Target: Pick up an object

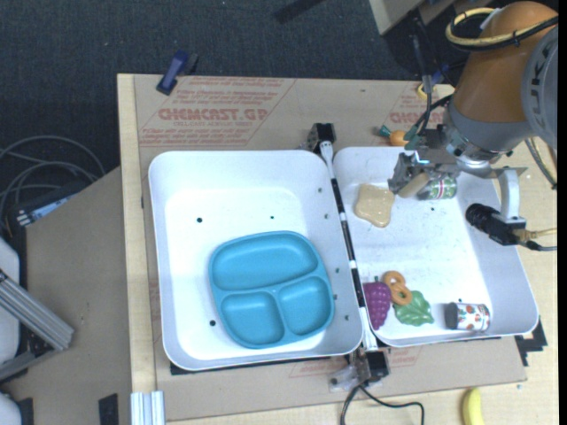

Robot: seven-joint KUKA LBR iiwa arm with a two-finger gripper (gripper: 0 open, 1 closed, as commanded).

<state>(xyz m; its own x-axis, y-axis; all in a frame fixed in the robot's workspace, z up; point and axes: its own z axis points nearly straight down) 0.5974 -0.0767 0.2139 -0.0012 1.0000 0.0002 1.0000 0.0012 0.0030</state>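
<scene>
My gripper [410, 180] hangs low over the back of the right bin [496, 282]. A small green and white can [441, 187] lies just to its right, close against it. A beige, lumpy piece [375, 205] rests just left of and below the gripper. At the bin's front lie purple grapes [376, 302], an orange ring [394, 282], a green leafy piece [415, 312] and a small printed can [468, 316]. I see nothing lifted off the bin floor.
The left bin [177, 193] holds a blue divided plate [268, 286]. A black clip [322, 135] sits at the top of the divider between the bins. A blue item [175, 71] lies on the board's back left corner.
</scene>
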